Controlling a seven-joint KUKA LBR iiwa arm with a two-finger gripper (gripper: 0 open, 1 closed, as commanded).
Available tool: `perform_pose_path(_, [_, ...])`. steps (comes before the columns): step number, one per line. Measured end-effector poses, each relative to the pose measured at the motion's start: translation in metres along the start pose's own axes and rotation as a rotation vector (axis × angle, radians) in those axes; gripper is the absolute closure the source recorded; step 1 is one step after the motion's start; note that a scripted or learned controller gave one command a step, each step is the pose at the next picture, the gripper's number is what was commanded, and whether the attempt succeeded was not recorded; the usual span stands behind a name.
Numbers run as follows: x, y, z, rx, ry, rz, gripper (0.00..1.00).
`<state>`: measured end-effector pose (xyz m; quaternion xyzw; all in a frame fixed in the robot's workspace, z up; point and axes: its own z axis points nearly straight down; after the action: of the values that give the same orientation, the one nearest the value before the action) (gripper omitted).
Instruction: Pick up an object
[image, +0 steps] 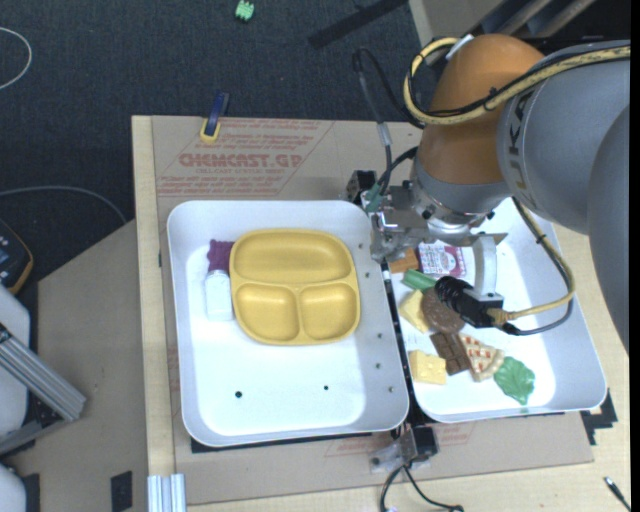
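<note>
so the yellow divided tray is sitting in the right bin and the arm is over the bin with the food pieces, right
Not quite. The camera view shows the yellow divided tray lying in the left bin, not the right one. The rest holds: the arm is over the right bin, where the food pieces lie, such as the green piece and the yellow wedge.

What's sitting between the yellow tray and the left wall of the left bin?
In the camera view, a small white bottle with a purple item just behind it lie between the yellow tray and the left bin's left wall.
</note>
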<state>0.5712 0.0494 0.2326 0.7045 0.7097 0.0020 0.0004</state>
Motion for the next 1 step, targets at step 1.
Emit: perform_pose_path(1, [0.0304,0.0012,0.0168,0.007,-0.002,0.004,1.00])
